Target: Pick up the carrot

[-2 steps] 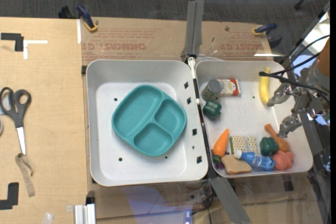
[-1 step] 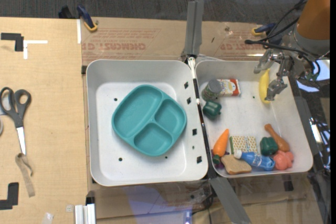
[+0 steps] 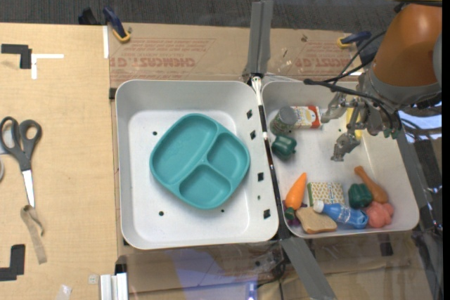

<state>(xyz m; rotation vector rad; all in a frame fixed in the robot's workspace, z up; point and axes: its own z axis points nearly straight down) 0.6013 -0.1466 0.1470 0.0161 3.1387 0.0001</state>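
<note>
My hand hangs over the far half of the right bin, reached in from the right under the orange band of my arm, and from this slant I cannot tell how it is set; nothing shows gripped in it. The carrot lies in the near left part of that same bin, tilted with its orange tip pointing far and right and its leafy end toward the near left corner, well apart from my hand. Just right of the carrot sits a small patterned packet, and nearer than both lie a slice of bread and a blue bottle resting side by side. At the near right corner I see a green pepper, a pink lumpy item and a long orange piece slanting over them. Against the far left wall of the bin stand a grey can with a dark green item just near of it, and a red and white packet beside the can. The left bin holds a teal divided plate. Scissors lie on the wooden surface far to the left.
</note>
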